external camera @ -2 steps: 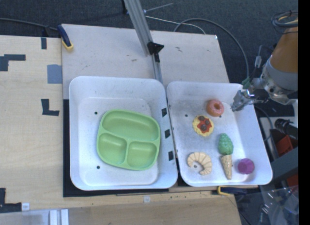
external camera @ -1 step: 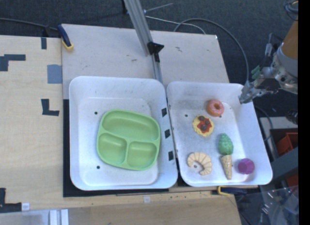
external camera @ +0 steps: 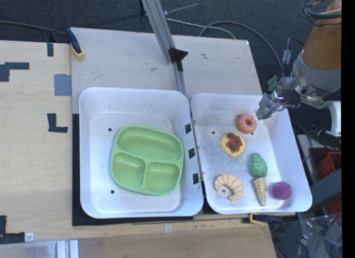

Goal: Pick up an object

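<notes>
The right bin [external camera: 211, 112] holds several toy foods. A pink glazed donut [external camera: 246, 123] lies near its far right side. Below it sit a small yellow pizza with red topping [external camera: 233, 143], a green ice cream cone [external camera: 258, 175], a tan croissant [external camera: 229, 186] and a purple ball [external camera: 281, 190]. My gripper [external camera: 265, 109] hangs at the bin's right rim, just right of and above the donut, with nothing seen between its fingers.
The left bin [external camera: 94, 107] holds a green divided plate [external camera: 147, 160]. A slanted metal pole [external camera: 161, 24] rises from the divide between the bins. Cables trail across the bench behind. The arm's grey and orange body [external camera: 324, 46] stands at the far right.
</notes>
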Tool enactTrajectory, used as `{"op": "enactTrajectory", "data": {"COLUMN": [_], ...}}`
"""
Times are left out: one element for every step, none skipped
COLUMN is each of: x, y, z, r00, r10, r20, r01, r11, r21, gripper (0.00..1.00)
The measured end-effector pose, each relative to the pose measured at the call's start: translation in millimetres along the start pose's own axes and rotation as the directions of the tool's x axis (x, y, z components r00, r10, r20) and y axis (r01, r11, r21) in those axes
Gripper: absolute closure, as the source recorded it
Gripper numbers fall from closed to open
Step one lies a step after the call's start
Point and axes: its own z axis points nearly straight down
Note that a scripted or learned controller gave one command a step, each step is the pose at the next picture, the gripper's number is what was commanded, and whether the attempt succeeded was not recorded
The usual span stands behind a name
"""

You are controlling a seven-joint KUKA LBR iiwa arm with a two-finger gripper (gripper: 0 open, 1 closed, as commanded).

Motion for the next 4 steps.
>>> {"op": "enactTrajectory", "data": {"x": [60, 121, 174, 226], "y": [3, -5, -13, -8], "z": [18, 26, 48, 66], "r00": [1.000, 1.000, 1.000, 1.000], "r10": [-0.002, -0.002, -0.001, -0.001], "r20": [-0.001, -0.001, 0.000, 0.000], "r01": [0.002, 0.002, 0.001, 0.001], "r11": [1.000, 1.000, 1.000, 1.000], "r21": [0.001, 0.002, 0.004, 0.004], "gripper": [1.00, 1.00, 1.00, 1.00]}}
